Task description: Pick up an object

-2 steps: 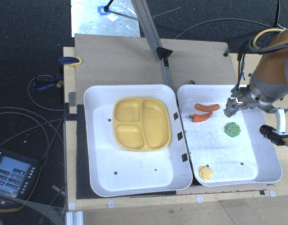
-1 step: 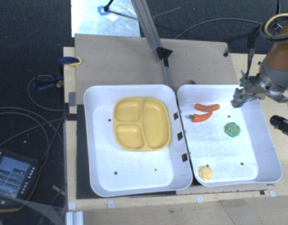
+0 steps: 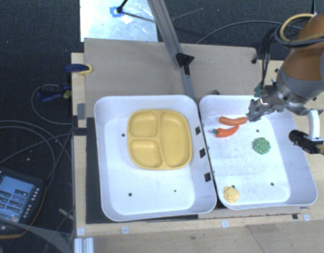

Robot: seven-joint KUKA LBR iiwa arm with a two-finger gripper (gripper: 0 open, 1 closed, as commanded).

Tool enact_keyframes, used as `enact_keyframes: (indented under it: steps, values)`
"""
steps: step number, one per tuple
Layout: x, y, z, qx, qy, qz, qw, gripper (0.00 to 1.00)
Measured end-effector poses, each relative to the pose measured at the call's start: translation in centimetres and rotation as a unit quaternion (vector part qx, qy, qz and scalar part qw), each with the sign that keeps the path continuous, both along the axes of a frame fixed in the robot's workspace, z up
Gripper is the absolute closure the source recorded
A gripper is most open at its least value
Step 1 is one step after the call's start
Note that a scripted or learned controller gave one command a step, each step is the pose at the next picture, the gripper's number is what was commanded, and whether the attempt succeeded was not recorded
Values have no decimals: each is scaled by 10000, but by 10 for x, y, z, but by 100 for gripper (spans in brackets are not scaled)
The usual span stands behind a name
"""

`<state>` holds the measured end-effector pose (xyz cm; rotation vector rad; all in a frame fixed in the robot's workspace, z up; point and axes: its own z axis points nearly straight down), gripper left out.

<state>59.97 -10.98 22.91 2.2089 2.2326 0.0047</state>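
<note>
Two orange sausages (image 3: 229,126) lie side by side near the rear edge of the right bin (image 3: 296,191), with the gripper (image 3: 255,113) just beside the right end of the rear one; its grip state cannot be told. A green ball (image 3: 261,145) lies mid-bin and a yellow toy (image 3: 231,194) in the front left corner. The left bin (image 3: 112,194) holds a yellow divided plate (image 3: 158,139)
</note>
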Motion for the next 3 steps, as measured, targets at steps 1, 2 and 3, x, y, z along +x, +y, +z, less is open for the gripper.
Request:
enact_keyframes:
  steps: [1, 2, 3]
  values:
    - [7, 47, 4, 3, 4, 3, 10000, 100]
    - [3, 107, 12, 7, 4, 12, 10000, 100]
    - [4, 157, 18, 5, 5, 7, 10000, 100]
